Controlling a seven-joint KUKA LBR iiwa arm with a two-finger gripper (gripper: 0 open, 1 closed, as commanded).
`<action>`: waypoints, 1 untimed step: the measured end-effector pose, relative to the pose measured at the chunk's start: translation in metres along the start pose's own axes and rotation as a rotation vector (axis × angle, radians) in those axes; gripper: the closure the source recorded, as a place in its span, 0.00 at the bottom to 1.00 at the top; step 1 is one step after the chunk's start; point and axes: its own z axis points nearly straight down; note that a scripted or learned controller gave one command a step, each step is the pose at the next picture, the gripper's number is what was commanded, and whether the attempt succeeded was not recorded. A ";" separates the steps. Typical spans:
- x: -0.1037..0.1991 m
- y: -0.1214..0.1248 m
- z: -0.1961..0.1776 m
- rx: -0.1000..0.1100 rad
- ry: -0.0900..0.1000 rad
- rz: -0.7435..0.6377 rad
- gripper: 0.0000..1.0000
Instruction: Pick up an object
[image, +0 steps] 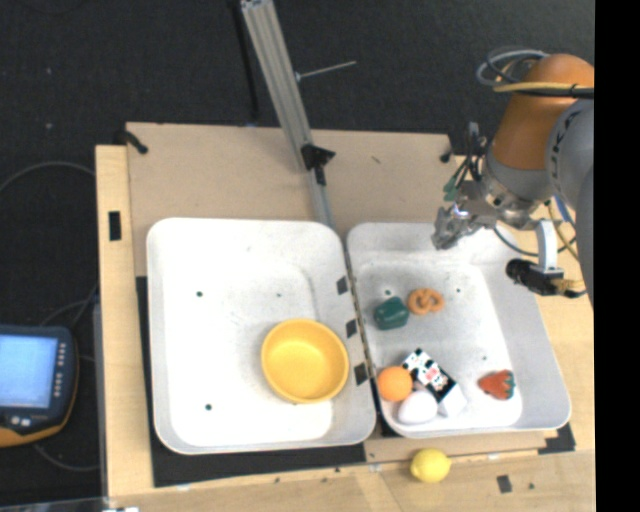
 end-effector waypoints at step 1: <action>-0.001 0.001 -0.041 0.006 0.000 -0.004 1.00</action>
